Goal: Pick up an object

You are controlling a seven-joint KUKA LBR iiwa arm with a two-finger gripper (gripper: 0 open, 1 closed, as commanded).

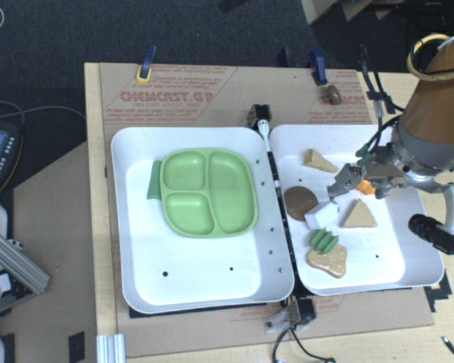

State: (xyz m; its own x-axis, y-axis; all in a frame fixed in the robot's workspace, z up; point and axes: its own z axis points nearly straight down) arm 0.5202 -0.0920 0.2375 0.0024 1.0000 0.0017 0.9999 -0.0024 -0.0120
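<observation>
So there's just the one overhead view, looking down at a slant on a cardboard-topped bench [212, 89] with two white bins side by side.

The left bin [136, 271] has a green divided plate [209, 191] sitting a bit toward 11 o'clock from the bin's middle. It has three compartments and a darker green tab sticking out on its 9 o'clock side.

The right bin [393, 267] is where all the small stuff is. A tan wedge [318, 160] lies up toward 11 o'clock in that bin. A brown round disc [300, 201] sits over at 9 o'clock, close to the wall between the bins. Just at 4 o'clock from the disc there's a small white block [321, 216], and at 3 o'clock from that block a tan triangle piece [359, 215], near but apart from it. Down toward 7 o'clock of the bin, a green ridged piece [324, 240] rests touching the top of a tan cookie-like shape [329, 261].

The arm [435, 104] comes in from 3 o'clock, and the gripper [357, 181] is low over the right bin, roughly in the middle, just at 12 o'clock from the tan triangle piece and at 1 o'clock from the white block. There's a bit of orange right by it at its 3 o'clock side. Can't tell whether the pincer is apart or together from this angle, and nothing is clearly sitting in it.
</observation>
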